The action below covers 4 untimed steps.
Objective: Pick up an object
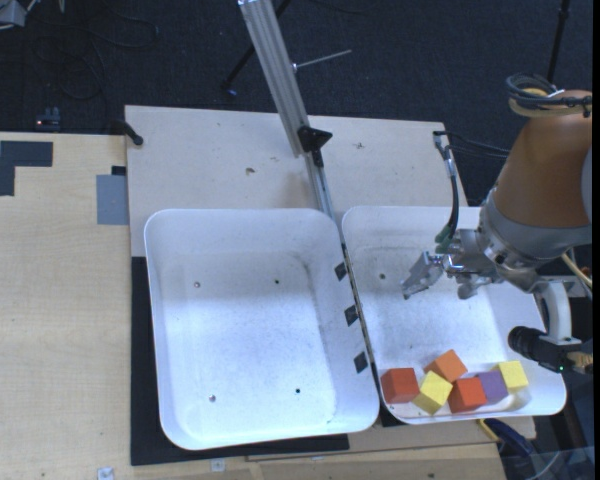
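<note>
The blocks lie crowded in the near corner of the right bin, touching each other. My hand hangs above the bin's middle, holding nothing; I cannot tell its spread.

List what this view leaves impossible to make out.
- Gripper over the right bin: fingers too small and blurred to read.
- Purple block: partly covered by the red-orange block and yellow block.
- Arm: cut off by the right edge.
</note>
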Each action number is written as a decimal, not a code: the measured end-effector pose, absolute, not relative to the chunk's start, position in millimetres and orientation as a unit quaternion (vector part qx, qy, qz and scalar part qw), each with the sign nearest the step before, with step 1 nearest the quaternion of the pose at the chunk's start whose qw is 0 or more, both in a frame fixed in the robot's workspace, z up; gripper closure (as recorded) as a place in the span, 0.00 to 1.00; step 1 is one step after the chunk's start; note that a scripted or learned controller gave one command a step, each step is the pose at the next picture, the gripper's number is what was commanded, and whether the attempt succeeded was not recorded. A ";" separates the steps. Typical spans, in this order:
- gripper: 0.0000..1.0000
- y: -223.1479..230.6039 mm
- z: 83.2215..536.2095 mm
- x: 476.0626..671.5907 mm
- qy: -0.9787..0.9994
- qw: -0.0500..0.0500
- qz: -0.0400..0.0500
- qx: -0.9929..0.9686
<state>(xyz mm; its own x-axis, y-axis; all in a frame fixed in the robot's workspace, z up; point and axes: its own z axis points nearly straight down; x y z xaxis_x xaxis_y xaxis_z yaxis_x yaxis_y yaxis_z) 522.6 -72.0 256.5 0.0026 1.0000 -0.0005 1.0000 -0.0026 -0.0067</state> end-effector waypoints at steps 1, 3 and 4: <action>0.00 -89.4 216.3 497.1 -0.706 0.003 0.003 -0.708; 0.00 -101.3 327.7 543.5 -0.708 0.000 0.001 -0.706; 0.00 -126.0 276.6 559.5 -0.706 0.002 0.003 -0.708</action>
